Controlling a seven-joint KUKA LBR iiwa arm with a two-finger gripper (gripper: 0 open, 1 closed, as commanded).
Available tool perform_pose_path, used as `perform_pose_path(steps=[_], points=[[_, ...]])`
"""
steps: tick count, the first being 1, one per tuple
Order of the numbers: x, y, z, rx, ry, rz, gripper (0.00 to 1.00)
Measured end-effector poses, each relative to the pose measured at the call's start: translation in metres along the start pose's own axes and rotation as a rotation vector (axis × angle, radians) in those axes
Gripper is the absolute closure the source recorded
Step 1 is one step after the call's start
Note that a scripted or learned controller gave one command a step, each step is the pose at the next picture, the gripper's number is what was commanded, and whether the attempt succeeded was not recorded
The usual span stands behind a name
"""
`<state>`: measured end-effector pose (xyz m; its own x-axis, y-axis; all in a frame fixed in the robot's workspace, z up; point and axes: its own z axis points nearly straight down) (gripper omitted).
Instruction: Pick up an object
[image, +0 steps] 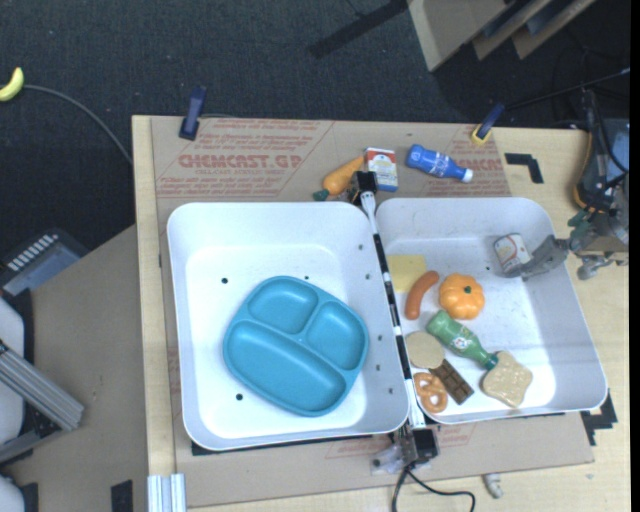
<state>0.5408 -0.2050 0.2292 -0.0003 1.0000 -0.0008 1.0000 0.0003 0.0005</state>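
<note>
The pick has not been made, judging by how things lie: every object rests on a bin floor or on the bench (250, 150), and nothing is lifted. The tool (530, 262) sits low over the far right part of the right bin (560, 330), reaching in from the right edge, just beside a small white box (510, 247) with red marking; whether it touches that box cannot be told, and whether the tool stands wide or narrow cannot be told either (it reads as a blurred grey shape). That box looks the likeliest target, being the nearest thing to it. It is small, pale and lies apart from the other objects.

The rest of the right bin's load is clustered toward its left and near side: an orange pumpkin (461, 296), a sausage (421, 292), a green bottle (461, 339), a pretzel (431, 391) and a slice of toast (508, 379). The left bin (200, 240) holds a blue divided plate (295, 345). Closing on an object and lifting it are all left to do.
</note>
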Motion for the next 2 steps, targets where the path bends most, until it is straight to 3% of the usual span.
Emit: perform_pose_path(steps=[1, 2], points=[[0.055, -0.013, 0.077, 0.003, 0.002, -0.001, 0.00], [0.092, 0.018, 0.145, 0.002, 0.002, -0.001, 0.00]])
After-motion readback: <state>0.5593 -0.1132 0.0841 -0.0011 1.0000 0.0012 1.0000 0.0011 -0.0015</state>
